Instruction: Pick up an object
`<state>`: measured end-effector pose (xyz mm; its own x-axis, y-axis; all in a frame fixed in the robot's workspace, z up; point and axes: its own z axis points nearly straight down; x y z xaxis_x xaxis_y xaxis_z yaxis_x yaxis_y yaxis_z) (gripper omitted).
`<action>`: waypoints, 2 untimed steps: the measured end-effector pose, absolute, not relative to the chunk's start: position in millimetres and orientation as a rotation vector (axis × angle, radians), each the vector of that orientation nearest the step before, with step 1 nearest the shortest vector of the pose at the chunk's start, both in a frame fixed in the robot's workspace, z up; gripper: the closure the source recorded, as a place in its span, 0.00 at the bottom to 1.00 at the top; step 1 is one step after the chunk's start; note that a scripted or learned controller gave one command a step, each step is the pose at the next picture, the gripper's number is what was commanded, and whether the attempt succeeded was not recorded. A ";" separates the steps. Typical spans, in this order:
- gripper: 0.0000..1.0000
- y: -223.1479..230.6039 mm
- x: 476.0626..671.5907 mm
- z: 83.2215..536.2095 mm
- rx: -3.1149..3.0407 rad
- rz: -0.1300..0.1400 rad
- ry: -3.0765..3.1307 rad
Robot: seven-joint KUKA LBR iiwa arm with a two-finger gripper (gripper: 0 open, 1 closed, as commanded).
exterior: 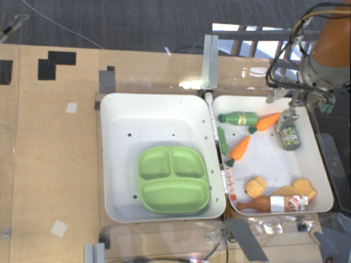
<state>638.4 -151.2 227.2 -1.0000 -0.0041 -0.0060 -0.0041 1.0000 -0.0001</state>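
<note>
The right bin [323, 171] holds several toy foods. A green bottle [238, 118] lies near its far wall, with one orange carrot [267, 122] to its right and another carrot [239, 149] below it. A small grey-green speckled jar [289, 137] sits near the bin's right side. My gripper [289, 115] hangs directly over the jar's top end, at or just above it; whether it touches the jar is unclear. A waffle-like cracker [254, 187], a biscuit [303, 189] and a brown bottle with a red label [274, 203] lie along the near wall.
The left bin [118, 147] holds a green divided plate [173, 178]. A slim green item [221, 138] lies against the divider between the bins. The arm's orange band [332, 43] and cables rise over the right bin's far right corner.
</note>
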 end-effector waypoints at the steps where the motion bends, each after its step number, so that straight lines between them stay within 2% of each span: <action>1: 0.00 -123.8 670.0 98.6 -0.178 -0.003 3.125; 2: 1.00 -121.8 673.7 113.3 -0.189 -0.005 3.111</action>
<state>673.7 -121.8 113.3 -0.9923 -0.1210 -0.0247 -0.1209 0.9926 -0.0050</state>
